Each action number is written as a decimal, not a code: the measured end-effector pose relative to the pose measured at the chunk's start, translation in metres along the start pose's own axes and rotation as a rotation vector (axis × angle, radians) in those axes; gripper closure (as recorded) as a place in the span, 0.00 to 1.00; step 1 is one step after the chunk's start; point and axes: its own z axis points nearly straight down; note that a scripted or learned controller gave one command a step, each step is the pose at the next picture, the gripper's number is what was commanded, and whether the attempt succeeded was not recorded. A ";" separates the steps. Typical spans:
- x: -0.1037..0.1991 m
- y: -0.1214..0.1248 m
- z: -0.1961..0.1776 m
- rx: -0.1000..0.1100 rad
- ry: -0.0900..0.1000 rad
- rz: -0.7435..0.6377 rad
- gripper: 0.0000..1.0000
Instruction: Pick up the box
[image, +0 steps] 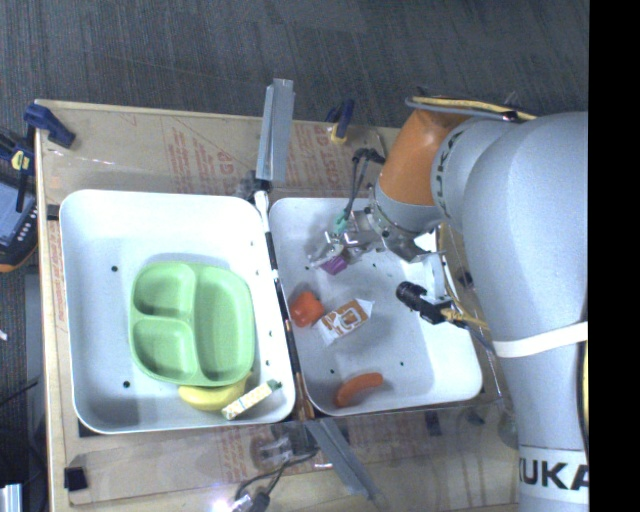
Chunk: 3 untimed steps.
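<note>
Single fixed overhead camera, slanted down on both bins (70, 300); arm (520, 250) enters right.

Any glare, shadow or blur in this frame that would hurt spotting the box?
Camera view: lighting even, white bins bright but not blown out; the box in the right bin reads sharp, with only a soft shadow at its edge. The tool is small and cluttered, slightly soft. The arm shades the bin's right side.

A plate (195, 322) lies in the left bin (85, 215); the box (345, 319) lies in the right bin (455, 375).
</note>
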 end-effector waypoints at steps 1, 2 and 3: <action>0.077 -0.053 -0.113 -0.001 0.001 -0.040 1.00; 0.124 -0.001 -0.138 -0.003 -0.001 -0.227 1.00; 0.132 -0.026 -0.115 0.001 0.000 -0.215 1.00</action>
